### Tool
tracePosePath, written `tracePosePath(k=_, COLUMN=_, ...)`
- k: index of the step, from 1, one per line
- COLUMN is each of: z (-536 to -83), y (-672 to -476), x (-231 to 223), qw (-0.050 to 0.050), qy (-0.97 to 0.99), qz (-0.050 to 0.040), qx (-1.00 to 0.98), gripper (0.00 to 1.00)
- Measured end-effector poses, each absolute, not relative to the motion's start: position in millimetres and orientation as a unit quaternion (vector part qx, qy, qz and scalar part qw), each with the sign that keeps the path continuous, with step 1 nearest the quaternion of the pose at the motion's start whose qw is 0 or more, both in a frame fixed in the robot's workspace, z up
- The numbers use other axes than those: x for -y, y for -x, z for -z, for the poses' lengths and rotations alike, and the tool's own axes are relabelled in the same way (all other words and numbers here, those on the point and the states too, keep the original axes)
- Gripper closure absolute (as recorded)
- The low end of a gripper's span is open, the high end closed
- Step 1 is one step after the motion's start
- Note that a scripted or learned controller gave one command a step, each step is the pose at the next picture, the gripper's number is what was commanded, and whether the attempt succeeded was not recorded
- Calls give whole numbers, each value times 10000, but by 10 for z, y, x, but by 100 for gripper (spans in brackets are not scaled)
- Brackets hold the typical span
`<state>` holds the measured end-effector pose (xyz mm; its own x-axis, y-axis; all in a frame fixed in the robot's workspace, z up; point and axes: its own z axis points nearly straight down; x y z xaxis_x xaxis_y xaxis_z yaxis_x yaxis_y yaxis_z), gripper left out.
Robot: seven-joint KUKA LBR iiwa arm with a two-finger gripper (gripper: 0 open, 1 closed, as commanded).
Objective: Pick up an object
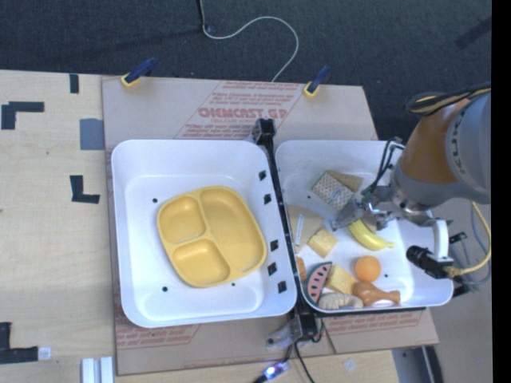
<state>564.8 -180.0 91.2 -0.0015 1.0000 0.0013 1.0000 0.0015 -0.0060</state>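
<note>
Hovering beside the banana (369,235), the gripper (357,213), its grip state indiscernible, could be deflected by the crowded toys.

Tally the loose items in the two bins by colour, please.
Yellow: 4, divided plate, banana, two cheese wedges
Orange: 1, orange
Tan/brown: 3, cracker, drumstick, pale piece
Red: 1, watermelon slice
Total: 9

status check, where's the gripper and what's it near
Gripper low in right bin, nothing seen held. Banana right beside it, cracker just above. Yellow tray sits in left bin.
</note>
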Motion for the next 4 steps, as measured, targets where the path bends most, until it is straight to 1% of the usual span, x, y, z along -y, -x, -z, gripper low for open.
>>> tracePosePath(k=1, z=-846, y=-5649, x=1799, qw=-2, qy=7067, qz=-10, qx=7075, gripper=0)
tracePosePath(k=2, z=-953, y=-5654, x=1797, qw=-10, qy=7066, qz=-4, qx=7077, gripper=100)
tracePosePath(k=3, z=-1560, y=-5629, x=1839, qw=-7, qy=7069, qz=5, qx=7074, gripper=100)
tracePosePath(k=4, z=-1987, y=-5609, x=1823, qw=-11, qy=7065, qz=9, qx=7077, gripper=100)
